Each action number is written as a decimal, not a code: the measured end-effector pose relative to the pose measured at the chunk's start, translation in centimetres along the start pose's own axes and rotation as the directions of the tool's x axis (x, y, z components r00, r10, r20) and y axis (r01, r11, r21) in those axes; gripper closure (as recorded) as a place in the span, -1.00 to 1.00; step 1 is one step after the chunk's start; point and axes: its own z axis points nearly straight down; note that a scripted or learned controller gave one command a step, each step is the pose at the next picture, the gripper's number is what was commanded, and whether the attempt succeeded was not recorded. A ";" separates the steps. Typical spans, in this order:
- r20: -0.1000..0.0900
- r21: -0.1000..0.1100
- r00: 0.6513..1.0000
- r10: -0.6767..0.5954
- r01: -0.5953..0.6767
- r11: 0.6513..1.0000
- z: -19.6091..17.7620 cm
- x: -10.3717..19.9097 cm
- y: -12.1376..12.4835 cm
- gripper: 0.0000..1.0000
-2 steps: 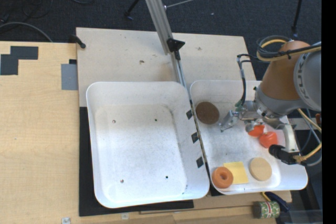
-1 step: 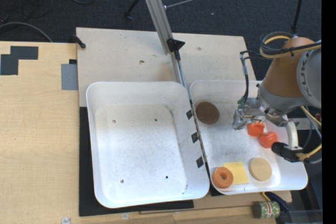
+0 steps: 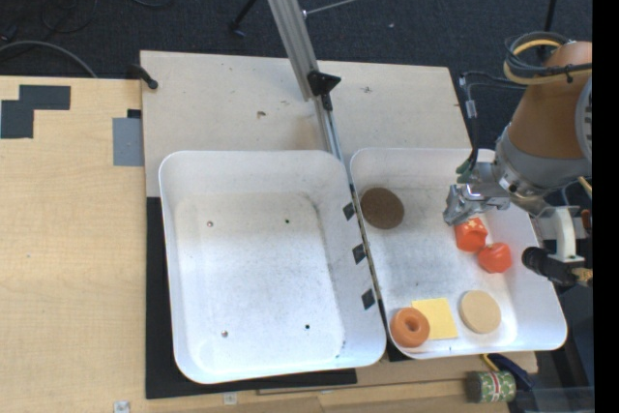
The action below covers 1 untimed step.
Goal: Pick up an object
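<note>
Grey arm with orange band in from the right, ending in the claw (image 3: 468, 204), low over the far side of the right bin (image 3: 542, 336). Cannot tell from this angle whether open or closed; cannot see anything gripped in it. Just beneath the claw on the near side, touching it or very nearly so, a red piece (image 3: 471, 235). Just beyond that, nearer still and slightly right, a second red piece (image 3: 495, 257), close beside the first. Left of the claw, at about the same depth and well apart, a flat brown disc (image 3: 381, 207) on the bin floor. Toward the near rim, well apart from the claw: a tan round disc (image 3: 480, 311), a yellow square (image 3: 437, 315) to its left, and an orange ring (image 3: 411, 328) overlapping the square's left corner. Far to the left of the claw, the left bin (image 3: 184, 179). Behind and left, a slanted metal bar (image 3: 288, 14).
</note>
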 end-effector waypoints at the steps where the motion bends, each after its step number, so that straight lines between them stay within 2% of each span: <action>1: 0.000 -0.001 1.000 -0.003 0.003 1.000 -5.3 -0.1 0.1 1.00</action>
